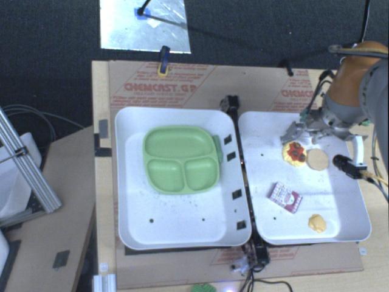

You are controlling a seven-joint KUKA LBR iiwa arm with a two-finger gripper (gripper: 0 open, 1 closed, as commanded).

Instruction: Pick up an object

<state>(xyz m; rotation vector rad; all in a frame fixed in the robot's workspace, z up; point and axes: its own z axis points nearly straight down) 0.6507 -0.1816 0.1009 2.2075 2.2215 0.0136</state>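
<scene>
Pale green three-compartment plastic tray in white left bin. Beside the fingers: red-and-yellow toy food piece, tan round disc. Farther off: maroon-and-white patterned packet, yellow lump.

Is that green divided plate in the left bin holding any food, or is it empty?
Empty. The green plate lies flat in the left bin, and all three compartments show bare green. The small items lie in the right bin.

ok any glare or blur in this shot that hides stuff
In the camera view, the foil sheet behind the bench glares brightly; the white bins are evenly lit with soft shadows; the small items near the gripper look slightly soft, so its fingers are hard to read.
</scene>
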